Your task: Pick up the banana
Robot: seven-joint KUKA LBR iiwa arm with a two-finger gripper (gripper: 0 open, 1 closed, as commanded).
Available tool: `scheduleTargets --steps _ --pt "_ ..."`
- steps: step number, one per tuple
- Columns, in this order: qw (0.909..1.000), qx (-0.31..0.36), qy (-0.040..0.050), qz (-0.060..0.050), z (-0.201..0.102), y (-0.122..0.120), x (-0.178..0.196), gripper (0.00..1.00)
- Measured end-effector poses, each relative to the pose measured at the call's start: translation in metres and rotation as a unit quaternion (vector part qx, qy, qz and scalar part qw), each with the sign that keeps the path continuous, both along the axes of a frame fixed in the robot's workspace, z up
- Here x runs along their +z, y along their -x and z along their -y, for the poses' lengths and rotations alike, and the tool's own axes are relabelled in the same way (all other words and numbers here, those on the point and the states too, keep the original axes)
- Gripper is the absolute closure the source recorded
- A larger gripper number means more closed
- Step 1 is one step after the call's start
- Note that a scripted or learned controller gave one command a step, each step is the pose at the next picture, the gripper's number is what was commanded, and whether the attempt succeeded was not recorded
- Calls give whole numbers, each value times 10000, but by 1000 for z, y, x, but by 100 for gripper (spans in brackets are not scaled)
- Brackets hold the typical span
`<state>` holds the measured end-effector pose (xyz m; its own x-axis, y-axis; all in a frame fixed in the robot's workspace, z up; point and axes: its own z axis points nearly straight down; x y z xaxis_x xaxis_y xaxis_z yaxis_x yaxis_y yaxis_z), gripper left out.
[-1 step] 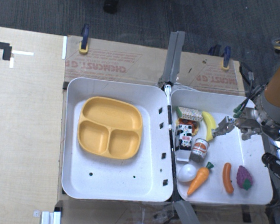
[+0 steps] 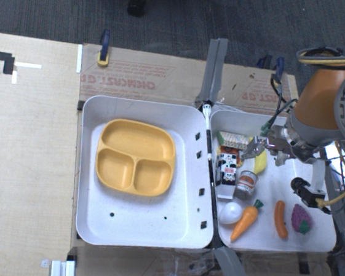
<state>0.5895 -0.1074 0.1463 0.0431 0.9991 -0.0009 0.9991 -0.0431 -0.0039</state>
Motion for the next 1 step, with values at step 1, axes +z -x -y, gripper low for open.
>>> scheduleTargets --steps 1 --pt "9999 -125 1 9 50 -11 -55 0"
